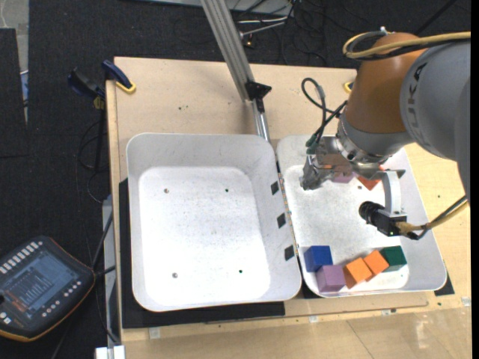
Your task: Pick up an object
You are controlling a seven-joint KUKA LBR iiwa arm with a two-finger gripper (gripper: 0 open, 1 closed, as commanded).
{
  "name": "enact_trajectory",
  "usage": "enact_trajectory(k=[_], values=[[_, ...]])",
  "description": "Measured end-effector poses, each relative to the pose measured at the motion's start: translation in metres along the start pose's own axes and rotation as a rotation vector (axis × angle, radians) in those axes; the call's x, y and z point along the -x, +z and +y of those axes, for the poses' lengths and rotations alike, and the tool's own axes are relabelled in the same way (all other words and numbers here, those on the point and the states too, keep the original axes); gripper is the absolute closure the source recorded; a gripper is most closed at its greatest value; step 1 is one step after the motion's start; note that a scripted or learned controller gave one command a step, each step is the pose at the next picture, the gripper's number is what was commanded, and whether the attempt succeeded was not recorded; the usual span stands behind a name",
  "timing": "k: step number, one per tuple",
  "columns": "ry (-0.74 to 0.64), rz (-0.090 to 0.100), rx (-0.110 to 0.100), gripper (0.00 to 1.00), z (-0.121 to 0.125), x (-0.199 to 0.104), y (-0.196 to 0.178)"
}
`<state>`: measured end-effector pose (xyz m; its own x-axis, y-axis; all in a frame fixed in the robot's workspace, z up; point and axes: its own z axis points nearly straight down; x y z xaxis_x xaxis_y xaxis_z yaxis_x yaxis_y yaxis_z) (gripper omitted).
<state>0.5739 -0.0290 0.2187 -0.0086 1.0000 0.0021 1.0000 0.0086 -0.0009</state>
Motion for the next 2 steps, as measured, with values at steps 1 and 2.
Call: enact_trajectory(k=[1,2], values=[[-0.001,0.0,0.003,1.0,0.012,-0.059,-0.004],[0.0,0.0,0.003,1.0,0.003,-0.11,-0.019]])
